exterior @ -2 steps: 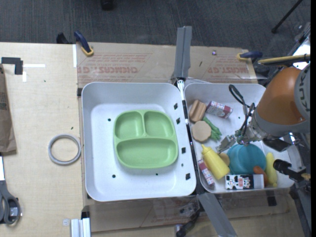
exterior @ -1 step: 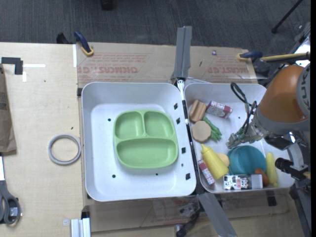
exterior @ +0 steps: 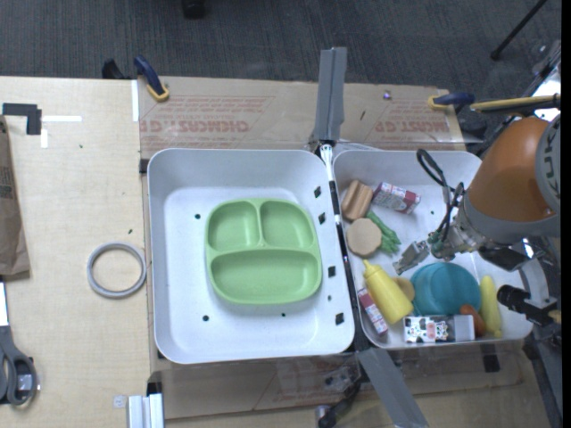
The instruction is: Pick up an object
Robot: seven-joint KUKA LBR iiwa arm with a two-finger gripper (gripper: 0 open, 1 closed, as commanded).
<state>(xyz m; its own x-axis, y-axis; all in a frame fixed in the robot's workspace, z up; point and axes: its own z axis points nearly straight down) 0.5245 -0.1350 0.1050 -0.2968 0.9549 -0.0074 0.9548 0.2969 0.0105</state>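
While the grey arm (exterior: 522, 181) with its orange band leans in from the right, the gripper (exterior: 415, 257) hangs low inside the right bin (exterior: 406, 160), its metal tip down among the clutter; from where I stand I cannot tell how the tip is set, and I see nothing lifted by it. Just beside it, toward the arm and a touch nearer the front edge, sits a teal bowl (exterior: 446, 290), close enough that the two may be touching, though I cannot be sure. Just in front of the gripper and slightly to the left lies a yellow mustard bottle (exterior: 386, 294), tilted, with a thin red-labelled tube (exterior: 372, 312) along its far side. To the left of the gripper a tan round disc (exterior: 364, 237) rests by a green leafy piece (exterior: 386, 233), and beyond those, toward the back, lie a brown bun-like piece (exterior: 356, 200) and a small pink-and-grey packet (exterior: 395, 196). Past the bowl, under the arm, a yellow banana-like piece (exterior: 489, 303) lies beside a black-and-white carton (exterior: 435, 329). Well off to the left, the left bin (exterior: 169, 266) holds a green divided plate (exterior: 264, 251), and farther still a grey ring (exterior: 117, 268) lies on the bench (exterior: 71, 203).
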